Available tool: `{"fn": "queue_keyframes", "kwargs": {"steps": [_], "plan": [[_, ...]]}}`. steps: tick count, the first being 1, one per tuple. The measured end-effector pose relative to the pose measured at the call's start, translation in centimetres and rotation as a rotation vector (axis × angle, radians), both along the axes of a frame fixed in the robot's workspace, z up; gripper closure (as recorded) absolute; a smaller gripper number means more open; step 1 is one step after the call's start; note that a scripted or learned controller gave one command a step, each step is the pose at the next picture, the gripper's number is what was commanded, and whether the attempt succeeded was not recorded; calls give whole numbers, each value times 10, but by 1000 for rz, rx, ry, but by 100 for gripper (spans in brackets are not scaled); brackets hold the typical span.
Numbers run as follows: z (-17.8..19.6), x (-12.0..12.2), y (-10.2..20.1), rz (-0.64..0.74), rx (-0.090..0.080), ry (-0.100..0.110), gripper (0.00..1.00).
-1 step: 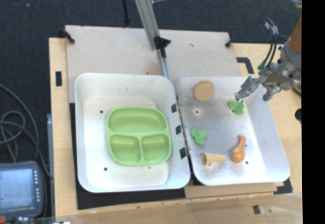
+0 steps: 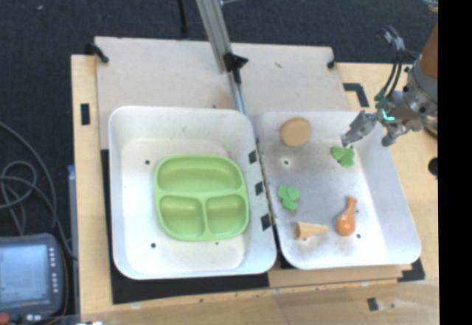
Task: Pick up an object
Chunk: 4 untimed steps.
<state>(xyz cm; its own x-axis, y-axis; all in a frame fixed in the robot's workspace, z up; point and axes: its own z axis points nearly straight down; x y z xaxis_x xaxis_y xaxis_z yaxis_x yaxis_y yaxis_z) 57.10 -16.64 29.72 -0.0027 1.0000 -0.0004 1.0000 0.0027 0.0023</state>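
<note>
The gripper (image 2: 373, 132) is seen spread open, nothing held, at 2 o'clock in the right bin (image 2: 391, 191). A green piece (image 2: 343, 155) lies just below its left finger; it could be nudged away by an off-centre descent.

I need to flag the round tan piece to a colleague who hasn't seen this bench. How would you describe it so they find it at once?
Start at the right-hand white bin, the one without the green divided plate. Look to its far left corner, near the wall shared with the other bin: the round tan disc lies there alone. It is the only flat, circular, plain tan item; its neighbours are green lumps, a cone and an orange piece.
</note>
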Motion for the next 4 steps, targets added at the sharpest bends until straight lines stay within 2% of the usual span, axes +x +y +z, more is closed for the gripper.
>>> {"fn": "queue_keyframes", "kwargs": {"steps": [1, 3, 4], "plan": [[-44, -5, -4, -3, -2, 4, 0], [-162, -16, -10, -4, 0, 8, 0], [-147, -13, -12, -10, -1, -4, 100]]}}
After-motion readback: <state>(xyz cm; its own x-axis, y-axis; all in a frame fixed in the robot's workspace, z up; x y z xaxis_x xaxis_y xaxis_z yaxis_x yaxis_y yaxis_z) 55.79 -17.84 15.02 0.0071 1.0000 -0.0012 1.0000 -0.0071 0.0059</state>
